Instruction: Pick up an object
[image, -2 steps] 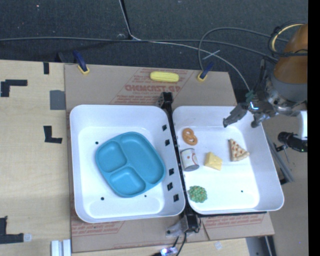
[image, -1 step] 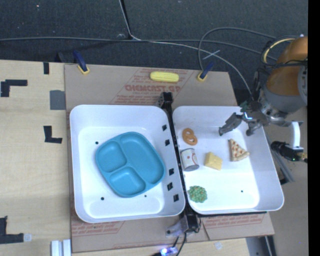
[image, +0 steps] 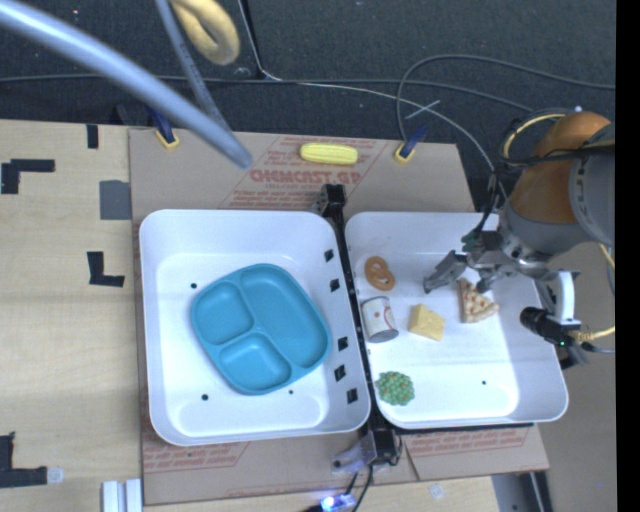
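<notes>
The right bin (image: 500, 395) holds a brown pretzel (image: 378, 271), a small white can (image: 378, 318) lying on its side, a yellow cheese wedge (image: 427, 322), a pizza slice (image: 476, 302) and a green broccoli piece (image: 396, 387). My gripper (image: 456, 282) hangs over the upper middle of this bin, open, with nothing between its fingers. One finger (image: 437, 277) points down-left towards the cheese wedge; the other sits just above the pizza slice's top. The arm comes in from the right with its orange band (image: 548, 190) above the wrist.
The left bin (image: 170, 400) carries a blue sectioned plate (image: 260, 327). A yellow banana-shaped toy (image: 328, 153) lies on the cardboard behind the bins. A black divider (image: 345, 300) separates the bins. Cables loop over the back right.
</notes>
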